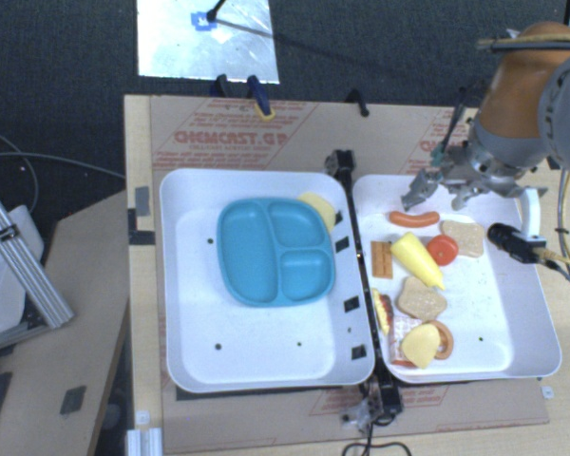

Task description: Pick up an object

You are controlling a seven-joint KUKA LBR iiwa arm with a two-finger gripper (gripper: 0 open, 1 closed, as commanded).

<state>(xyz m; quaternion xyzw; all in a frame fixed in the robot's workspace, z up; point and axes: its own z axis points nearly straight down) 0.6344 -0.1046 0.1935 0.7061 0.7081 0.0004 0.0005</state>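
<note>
My gripper (440,196) hangs above the far end of the right bin (522,321), open with nothing between its fingers. Just in front of it lies a red sausage (414,219). Nearby are a slice of bread (464,237), a red tomato (443,250) and a long yellow piece (416,259). Closer to the front lie a second bread slice (421,302) and a yellow lump (420,346) on a brown ring (444,340).
The left bin (256,350) bears a blue divided plate (274,252), with a pale yellow item (318,207) at its far right corner. An orange cracker (382,259) and a striped item (382,312) lie along the right bin's left wall.
</note>
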